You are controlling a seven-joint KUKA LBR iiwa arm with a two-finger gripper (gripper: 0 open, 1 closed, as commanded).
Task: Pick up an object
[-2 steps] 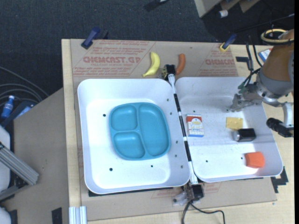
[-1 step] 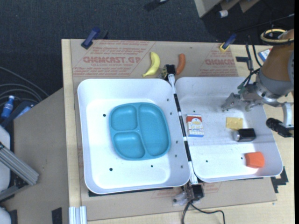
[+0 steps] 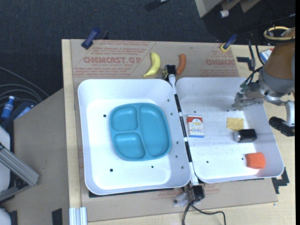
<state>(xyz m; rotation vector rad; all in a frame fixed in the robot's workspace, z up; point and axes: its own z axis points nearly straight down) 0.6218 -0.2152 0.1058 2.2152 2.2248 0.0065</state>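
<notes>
The right bin (image 3: 211,170) holds several small objects. A red and white box (image 3: 195,126) lies near its left wall. A yellow block (image 3: 235,123) sits right of the box, with a black cylinder (image 3: 245,135) just below it. An orange block (image 3: 255,161) rests near the front right corner. My gripper (image 3: 240,101) hangs over the back right part of this bin, above and slightly behind the yellow block, apart from every object. The grey arm (image 3: 277,74) comes in from the right.
The left bin (image 3: 93,172) contains a blue divided plate (image 3: 139,131). Behind the bins on the board lie a banana (image 3: 153,64) and an orange sausage-shaped toy (image 3: 181,63). Blue clamps (image 3: 91,38) grip the board's back edge.
</notes>
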